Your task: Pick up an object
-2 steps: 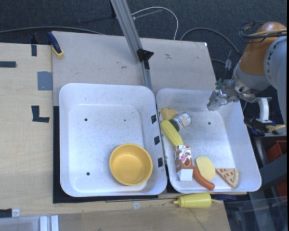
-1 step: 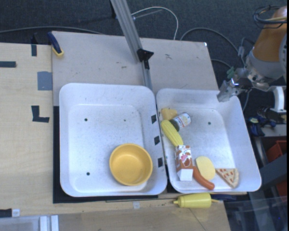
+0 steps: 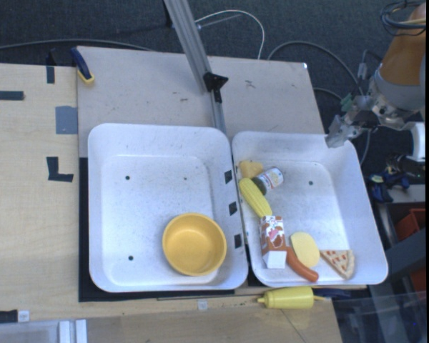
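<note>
The right bin (image 3: 357, 191) holds several toy foods: a corn cob (image 3: 254, 196), a small jar (image 3: 270, 179), a yellow piece (image 3: 249, 168), a red and white carton (image 3: 273, 240), a sausage (image 3: 301, 265), a yellow oval (image 3: 304, 248) and a pizza slice (image 3: 339, 262). A yellow bowl (image 3: 194, 244) sits in the left bin (image 3: 114, 148). My gripper (image 3: 337, 133) hangs over the right bin's far right corner, away from all of these. Nothing shows between its fingers.
A yellow mustard bottle (image 3: 289, 298) lies on the bench just in front of the right bin. A slanted metal pole (image 3: 193, 41) comes down to the far edge between the bins. Cables run behind the bench.
</note>
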`<state>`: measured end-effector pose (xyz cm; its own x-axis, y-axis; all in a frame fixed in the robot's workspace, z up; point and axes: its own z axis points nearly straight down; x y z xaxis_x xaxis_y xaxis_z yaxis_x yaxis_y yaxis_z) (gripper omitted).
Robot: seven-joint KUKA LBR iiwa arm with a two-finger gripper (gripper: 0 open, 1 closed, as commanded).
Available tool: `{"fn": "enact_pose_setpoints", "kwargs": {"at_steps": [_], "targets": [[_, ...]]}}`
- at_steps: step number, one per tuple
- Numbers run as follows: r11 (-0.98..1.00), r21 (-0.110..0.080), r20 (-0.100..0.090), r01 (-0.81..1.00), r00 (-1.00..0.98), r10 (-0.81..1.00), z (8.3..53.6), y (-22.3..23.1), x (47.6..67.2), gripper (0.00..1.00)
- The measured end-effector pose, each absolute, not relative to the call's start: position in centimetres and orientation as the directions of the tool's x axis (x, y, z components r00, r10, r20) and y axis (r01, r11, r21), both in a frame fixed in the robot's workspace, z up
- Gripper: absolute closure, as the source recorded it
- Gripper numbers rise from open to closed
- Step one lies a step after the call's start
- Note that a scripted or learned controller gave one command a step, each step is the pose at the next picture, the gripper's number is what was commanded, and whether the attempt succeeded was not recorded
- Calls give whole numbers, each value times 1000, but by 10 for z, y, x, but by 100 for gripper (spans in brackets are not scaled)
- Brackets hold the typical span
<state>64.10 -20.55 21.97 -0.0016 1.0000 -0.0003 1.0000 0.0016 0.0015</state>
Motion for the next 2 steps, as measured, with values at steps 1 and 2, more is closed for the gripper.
{"fn": "enact_pose_setpoints", "kwargs": {"at_steps": [1,2], "targets": [[6,-1,2,1000,-6,1000,217,-148,632,100],[7,-3,2,1000,-7,1000,209,-93,630,100]]}}
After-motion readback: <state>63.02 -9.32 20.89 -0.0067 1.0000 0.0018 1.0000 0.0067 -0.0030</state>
